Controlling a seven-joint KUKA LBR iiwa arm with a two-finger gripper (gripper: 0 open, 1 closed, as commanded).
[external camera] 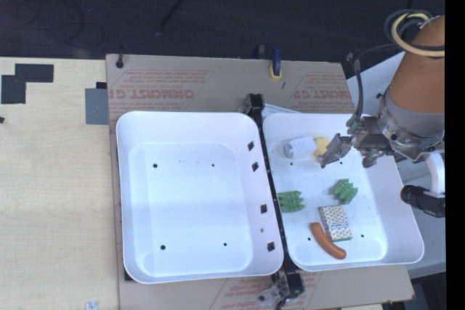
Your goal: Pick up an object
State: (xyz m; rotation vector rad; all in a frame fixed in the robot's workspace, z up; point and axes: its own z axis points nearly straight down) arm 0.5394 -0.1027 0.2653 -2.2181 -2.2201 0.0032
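- Light is bright and even on the two white bins (189,128); their floors look almost washed out.
- The background above the bench (51,178) is dark.
- The picture is slightly soft, small objects blur.

Grey arm (415,94) from the right, gripper (336,150) low, seemingly empty.

arm (418,94): orange band | grey wrist | claw (336,151): dark grey

Red mirrored lettering on cardboard sheet (182,89), not legible
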